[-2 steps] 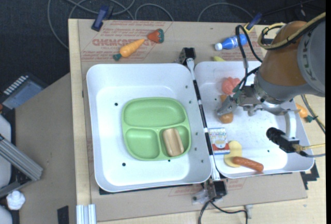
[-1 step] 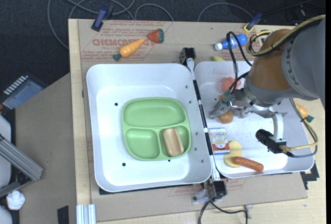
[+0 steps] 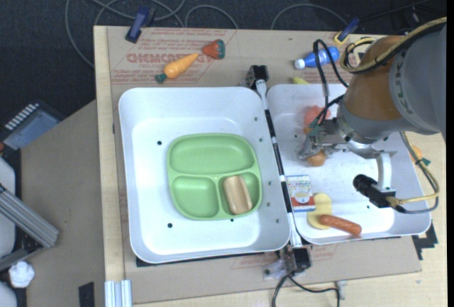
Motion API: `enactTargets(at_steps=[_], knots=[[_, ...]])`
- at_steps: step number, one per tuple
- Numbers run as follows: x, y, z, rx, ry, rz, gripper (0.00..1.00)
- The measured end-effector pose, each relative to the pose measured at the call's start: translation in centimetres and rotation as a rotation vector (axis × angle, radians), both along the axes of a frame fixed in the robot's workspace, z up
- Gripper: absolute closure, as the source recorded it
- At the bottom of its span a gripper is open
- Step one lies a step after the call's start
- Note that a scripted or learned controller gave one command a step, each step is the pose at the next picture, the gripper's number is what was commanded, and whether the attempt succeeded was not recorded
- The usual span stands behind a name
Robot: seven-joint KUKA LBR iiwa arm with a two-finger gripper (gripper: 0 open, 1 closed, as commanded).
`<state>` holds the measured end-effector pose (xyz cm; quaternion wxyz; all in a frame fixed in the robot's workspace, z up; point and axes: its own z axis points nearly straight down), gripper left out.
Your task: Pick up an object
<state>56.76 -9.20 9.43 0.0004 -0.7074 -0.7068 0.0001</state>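
Observation:
My gripper (image 3: 312,147) is down in the right bin (image 3: 404,224), near its left-middle, with the grey arm and its orange band above it to the right. A small orange object (image 3: 317,158) lies right at the gripper's tip, partly hidden by it. Whether it is touched or held I cannot tell. A red-orange object (image 3: 312,115) lies just behind the gripper. Nearer the front of the same bin are a small printed carton (image 3: 299,189), a yellow piece (image 3: 320,201) and an orange sausage (image 3: 342,226).
The left bin (image 3: 142,157) holds a green divided plate (image 3: 206,157) with a tan bun (image 3: 237,194) in its front right compartment. On the bench behind the bins lie a toy carrot (image 3: 179,65), a strawberry (image 3: 215,49) and a blue-and-white bottle (image 3: 315,58). Cables trail by the arm.

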Motion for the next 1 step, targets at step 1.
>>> enactTargets(at_steps=[1], knots=[[-0.09, 6.18, 10.09, 0.000, -0.003, 0.003, 1.00]])
